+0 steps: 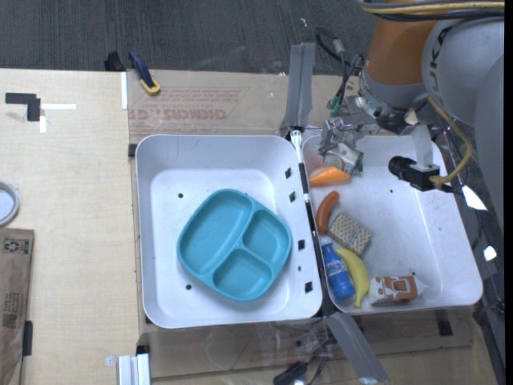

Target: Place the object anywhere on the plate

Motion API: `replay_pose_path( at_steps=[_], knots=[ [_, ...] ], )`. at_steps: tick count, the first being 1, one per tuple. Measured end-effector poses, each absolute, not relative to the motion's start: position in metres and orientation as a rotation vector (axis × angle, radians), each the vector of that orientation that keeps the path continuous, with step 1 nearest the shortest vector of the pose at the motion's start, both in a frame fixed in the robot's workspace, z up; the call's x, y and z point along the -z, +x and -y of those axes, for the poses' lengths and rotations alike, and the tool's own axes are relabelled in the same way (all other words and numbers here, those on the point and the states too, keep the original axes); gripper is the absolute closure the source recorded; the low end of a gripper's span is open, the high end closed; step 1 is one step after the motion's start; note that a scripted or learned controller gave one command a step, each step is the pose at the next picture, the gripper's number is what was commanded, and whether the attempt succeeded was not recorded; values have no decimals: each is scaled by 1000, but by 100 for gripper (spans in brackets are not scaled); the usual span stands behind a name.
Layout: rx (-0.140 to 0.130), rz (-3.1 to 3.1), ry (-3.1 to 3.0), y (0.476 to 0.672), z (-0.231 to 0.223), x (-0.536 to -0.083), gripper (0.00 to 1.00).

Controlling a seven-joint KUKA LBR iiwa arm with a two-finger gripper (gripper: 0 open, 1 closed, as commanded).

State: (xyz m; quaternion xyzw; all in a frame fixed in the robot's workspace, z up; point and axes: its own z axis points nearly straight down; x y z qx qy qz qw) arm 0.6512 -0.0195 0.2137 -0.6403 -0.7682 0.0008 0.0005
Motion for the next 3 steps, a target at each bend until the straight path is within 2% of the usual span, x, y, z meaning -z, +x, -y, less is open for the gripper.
replay_pose_path(
  at_steps=[1,2,3],
  knots=[
    [-4,2412,-2012,652,21,-222,100],
    [-3,2539,-1848,586,-35,-249,100],
    [-3,2627,-1722,619,-71,-226,100]
  ],
)
